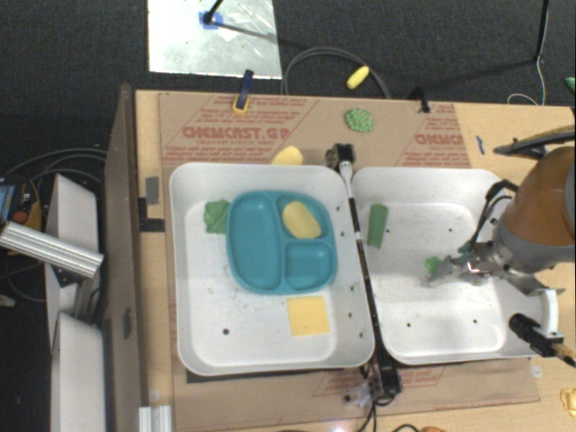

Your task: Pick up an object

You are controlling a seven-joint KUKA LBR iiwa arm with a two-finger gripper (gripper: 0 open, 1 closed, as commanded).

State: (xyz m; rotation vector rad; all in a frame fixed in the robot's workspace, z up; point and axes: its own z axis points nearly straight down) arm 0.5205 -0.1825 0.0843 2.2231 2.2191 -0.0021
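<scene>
My gripper (pixel 447 270) is low in the right bin (pixel 423 331), reaching in from the right, with the grey arm and its orange band (pixel 549 201) behind it. A small green piece (pixel 433 264) lies right at the gripper's tip; I cannot see whether it is gripped. A green oblong object (pixel 376 225) lies at the right bin's far left. In the left bin (pixel 193 331) sit a blue divided tray (pixel 261 246) with a yellow oval (pixel 301 220) in its upper right compartment, a green leafy piece (pixel 217 215) and a yellow square slab (pixel 309 315).
On the cardboard behind the bins lie a yellow lump (pixel 288 157), a green round piece (pixel 360 120) and a yellow piece (pixel 358 77). A black divider (pixel 355 232) runs between the bins. A metal rail (pixel 49 250) lies left of the bench.
</scene>
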